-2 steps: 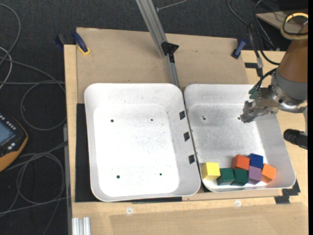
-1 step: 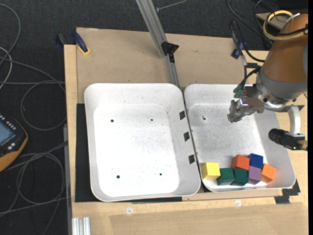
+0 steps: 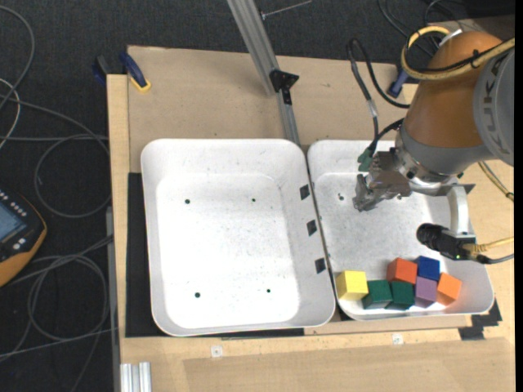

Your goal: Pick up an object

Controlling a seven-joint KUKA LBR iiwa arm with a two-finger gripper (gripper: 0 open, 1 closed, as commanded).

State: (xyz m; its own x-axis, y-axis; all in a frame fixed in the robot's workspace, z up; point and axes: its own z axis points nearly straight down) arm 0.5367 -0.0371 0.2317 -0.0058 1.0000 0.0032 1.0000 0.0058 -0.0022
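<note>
The gripper [image 3: 365, 200] is hovering over the right white plastic bin [image 3: 343, 160]; whether it is open, I cannot tell. Small coloured cubes [image 3: 400, 284] are clustering at its near edge.

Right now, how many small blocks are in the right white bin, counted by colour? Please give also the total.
Small blocks in the right white bin, clustered at its near edge:
yellow block: 1
green blocks: 2
orange blocks: 2
blue block: 1
purple block: 1
Total: 7
</note>
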